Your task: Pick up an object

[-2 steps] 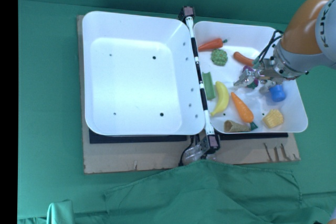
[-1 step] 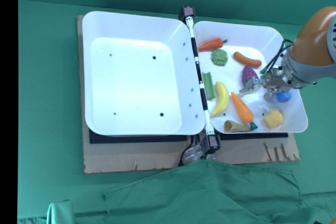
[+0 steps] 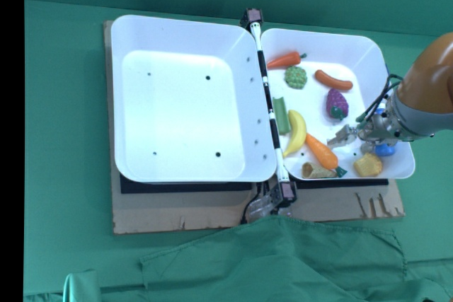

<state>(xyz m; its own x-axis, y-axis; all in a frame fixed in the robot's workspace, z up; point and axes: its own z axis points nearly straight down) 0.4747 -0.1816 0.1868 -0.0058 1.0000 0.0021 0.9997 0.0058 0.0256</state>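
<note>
The right bin (image 3: 368, 46) holds several toy foods: a carrot (image 3: 284, 60) at the back, a green broccoli (image 3: 296, 77), a red sausage (image 3: 333, 80), purple grapes (image 3: 337, 104), a green cucumber (image 3: 281, 114), a banana (image 3: 296, 132), a second carrot (image 3: 322, 151), a tan piece (image 3: 317, 170), a yellow piece (image 3: 368, 165) and a blue piece (image 3: 385, 149). My gripper (image 3: 341, 136) hangs low over the bin's front right, just right of the second carrot and below the grapes. It is open, with nothing between its fingers.
The left bin (image 3: 127, 81) lies beside the right one, split from it by a black-and-white divider bar (image 3: 267, 92). Both rest on cardboard (image 3: 177, 212) on green cloth. A fold of cloth (image 3: 283, 251) bunches at the front.
</note>
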